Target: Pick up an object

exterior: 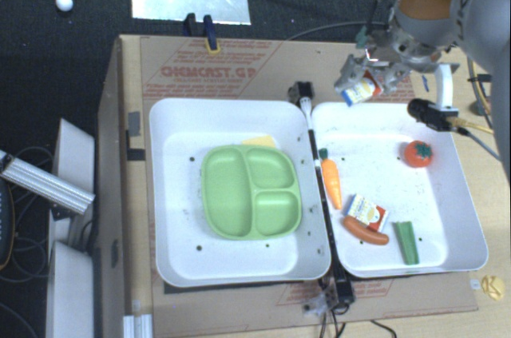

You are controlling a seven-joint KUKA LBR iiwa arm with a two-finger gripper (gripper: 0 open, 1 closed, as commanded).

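1. From the one camera above the bench, the gripper [369, 81] hangs raised over the far edge of the right bin [455, 192], with a small white, blue and orange packet [358, 92] caught between its fingers, so they are closed on it.
2. The packet sits tilted and looks pinched near one end (a thin hold, I'd guess), well above the bin floor.
3. Below in the right bin lie a tomato [417, 153], a carrot [331, 182], a small carton [367, 212], a sausage [366, 231] touching the carton, and a green stick [407, 242].
4. The left bin [180, 169] carries a green divided plate [250, 192] with something yellow [259, 142] peeking from behind it.
5. The risk from here: an off-centre grip could let the packet swing or slip out during any quick move, and since it hangs right at the bin's rim, it might drop onto the cardboard [207, 69] outside.
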